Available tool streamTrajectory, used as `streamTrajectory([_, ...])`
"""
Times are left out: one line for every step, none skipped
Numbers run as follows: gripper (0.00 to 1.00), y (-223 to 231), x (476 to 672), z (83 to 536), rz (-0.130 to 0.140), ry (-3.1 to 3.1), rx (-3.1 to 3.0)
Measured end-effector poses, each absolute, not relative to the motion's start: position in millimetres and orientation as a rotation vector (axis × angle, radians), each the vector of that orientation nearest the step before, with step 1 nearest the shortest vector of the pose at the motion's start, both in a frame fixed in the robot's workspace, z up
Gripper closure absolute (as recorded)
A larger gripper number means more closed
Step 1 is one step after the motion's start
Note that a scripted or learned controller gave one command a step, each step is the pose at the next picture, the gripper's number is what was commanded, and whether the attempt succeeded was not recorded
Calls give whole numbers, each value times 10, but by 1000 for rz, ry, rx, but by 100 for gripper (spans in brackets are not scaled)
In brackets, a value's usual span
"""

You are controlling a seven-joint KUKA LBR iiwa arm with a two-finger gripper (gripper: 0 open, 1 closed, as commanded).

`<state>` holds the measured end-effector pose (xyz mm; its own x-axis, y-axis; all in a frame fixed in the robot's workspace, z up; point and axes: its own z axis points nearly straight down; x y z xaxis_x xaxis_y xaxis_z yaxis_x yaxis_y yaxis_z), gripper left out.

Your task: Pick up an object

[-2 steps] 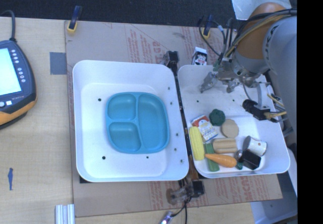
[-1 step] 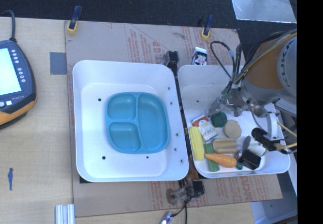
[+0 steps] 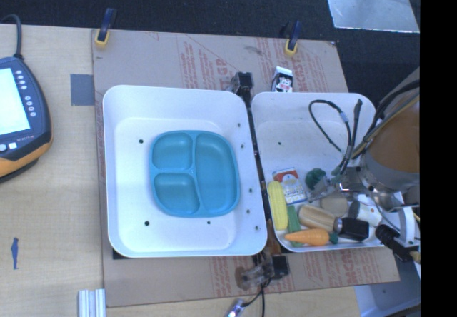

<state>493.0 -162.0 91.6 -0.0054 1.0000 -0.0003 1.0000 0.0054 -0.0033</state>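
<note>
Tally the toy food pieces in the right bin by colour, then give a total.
Yellow: 1, the corn cob
Orange: 1, the carrot
Green: 1, the small green piece
Tan: 1, the bread roll
Total: 4, counting pieces that are clear beside the arm.

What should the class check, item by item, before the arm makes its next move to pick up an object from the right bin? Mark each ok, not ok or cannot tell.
1. Objects within reach: ok. The carrot, corn cob and others lie in the right bin.
2. Arm over that bin: ok.
3. Finger state at the gripper: cannot tell.
4. An object already held: cannot tell.
5. Cable away from the objects: not ok, it loops over the bin.
6. Blue tray sits in the left bin: ok.
</note>
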Motion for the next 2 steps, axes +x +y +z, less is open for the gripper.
streamTrajectory([0,-1471,5786,918,4,-2225,-2214])
streamTrajectory([0,-1870,6471,921,2,-2225,-2215])
